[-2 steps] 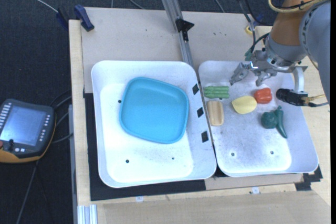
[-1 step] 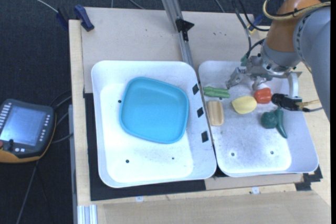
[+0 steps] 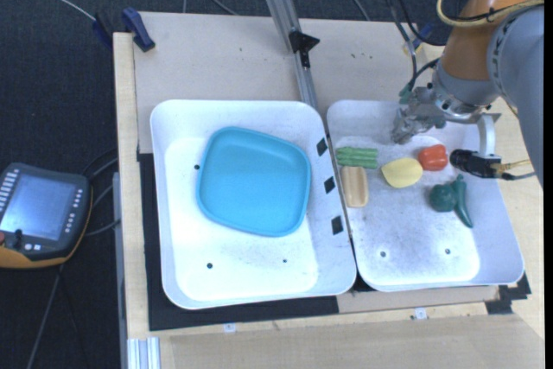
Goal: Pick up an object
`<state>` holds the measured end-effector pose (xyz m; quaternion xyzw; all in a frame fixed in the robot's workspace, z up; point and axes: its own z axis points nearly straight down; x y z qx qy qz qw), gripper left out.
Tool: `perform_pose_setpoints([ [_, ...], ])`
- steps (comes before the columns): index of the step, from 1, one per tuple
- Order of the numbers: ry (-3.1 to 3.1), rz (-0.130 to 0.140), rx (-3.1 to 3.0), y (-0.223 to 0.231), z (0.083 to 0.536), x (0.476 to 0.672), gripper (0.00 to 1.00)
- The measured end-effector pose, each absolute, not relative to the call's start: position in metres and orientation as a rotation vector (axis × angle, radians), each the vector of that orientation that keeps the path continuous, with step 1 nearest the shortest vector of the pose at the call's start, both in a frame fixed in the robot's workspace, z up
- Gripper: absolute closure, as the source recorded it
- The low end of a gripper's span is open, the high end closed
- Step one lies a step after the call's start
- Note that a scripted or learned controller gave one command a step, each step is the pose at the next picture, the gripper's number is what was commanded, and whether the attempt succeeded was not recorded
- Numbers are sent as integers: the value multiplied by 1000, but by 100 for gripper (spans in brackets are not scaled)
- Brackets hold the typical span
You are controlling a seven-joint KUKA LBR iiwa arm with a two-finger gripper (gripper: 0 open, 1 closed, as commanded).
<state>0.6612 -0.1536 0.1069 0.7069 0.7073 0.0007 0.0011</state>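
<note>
Nearest the lens, the right bin [image 3: 371,268] is showing bare floor along its lower part, with the pickable things clustering in its upper half. A yellow piece [image 3: 402,173] is lying at centre-right of the frame, its long axis running roughly left to right, a red piece [image 3: 434,157] sitting just beside it to the upper right. The gripper [image 3: 406,130] is hanging just above the yellow piece in the frame, so that piece is lying below it and a touch toward the frame's bottom (whether the claw is open or closed, I cannot tell). A green stick [image 3: 357,156], a tan block [image 3: 354,186] and a dark green piece [image 3: 450,199] are lying farther out; a blue plate [image 3: 253,181] is resting in the left bin [image 3: 173,134].
</note>
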Motion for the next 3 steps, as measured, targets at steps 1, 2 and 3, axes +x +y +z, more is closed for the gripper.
perform_pose_setpoints([
  [1, 2219, 4, 2218, -157, 150, 664, 100],
  [2, 2219, 4, 2218, -162, 195, 665, 100],
  [3, 2219, 5, 2218, -157, 240, 665, 100],
])
